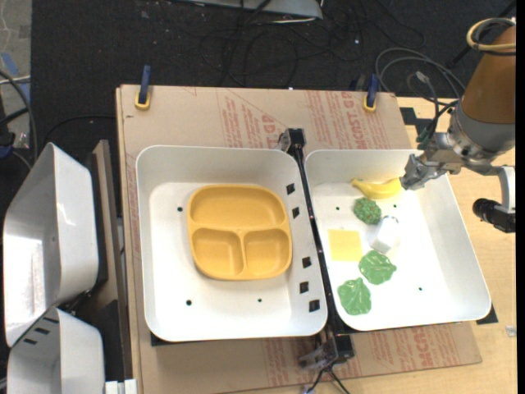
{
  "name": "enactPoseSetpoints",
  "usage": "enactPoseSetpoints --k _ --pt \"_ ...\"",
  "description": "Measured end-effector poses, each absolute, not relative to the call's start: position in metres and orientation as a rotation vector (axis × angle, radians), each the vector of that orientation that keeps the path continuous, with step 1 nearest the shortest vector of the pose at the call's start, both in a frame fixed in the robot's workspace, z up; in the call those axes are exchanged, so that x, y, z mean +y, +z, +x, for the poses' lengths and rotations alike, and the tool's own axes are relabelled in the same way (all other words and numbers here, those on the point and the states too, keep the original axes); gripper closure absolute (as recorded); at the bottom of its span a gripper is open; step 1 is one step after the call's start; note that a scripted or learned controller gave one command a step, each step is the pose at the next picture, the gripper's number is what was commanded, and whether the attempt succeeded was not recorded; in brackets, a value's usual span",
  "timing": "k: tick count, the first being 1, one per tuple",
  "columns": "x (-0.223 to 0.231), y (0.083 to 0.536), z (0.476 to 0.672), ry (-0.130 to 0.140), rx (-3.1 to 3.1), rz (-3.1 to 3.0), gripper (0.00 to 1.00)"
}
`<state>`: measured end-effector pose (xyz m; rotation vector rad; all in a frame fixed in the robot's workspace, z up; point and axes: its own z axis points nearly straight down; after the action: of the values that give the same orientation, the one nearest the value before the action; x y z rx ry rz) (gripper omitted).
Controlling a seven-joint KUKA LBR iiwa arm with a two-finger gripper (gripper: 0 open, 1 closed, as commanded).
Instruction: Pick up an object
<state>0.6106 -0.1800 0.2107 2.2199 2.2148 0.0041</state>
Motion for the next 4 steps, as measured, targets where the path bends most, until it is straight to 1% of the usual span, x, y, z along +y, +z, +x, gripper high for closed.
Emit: enactPoseSetpoints --k 1,2,3,4 --pt "-0.18 0.21 0.611 0.001 2.22 2.221 1.0" --pt "-0.125 0.224 0.619 0.003 2.229 2.212 1.0" --pt "-0.065 0.227 0.628 0.003 2.23 2.212 1.0" --pt "-0.004 0.221 0.624 0.0 2.231 2.214 1.0"
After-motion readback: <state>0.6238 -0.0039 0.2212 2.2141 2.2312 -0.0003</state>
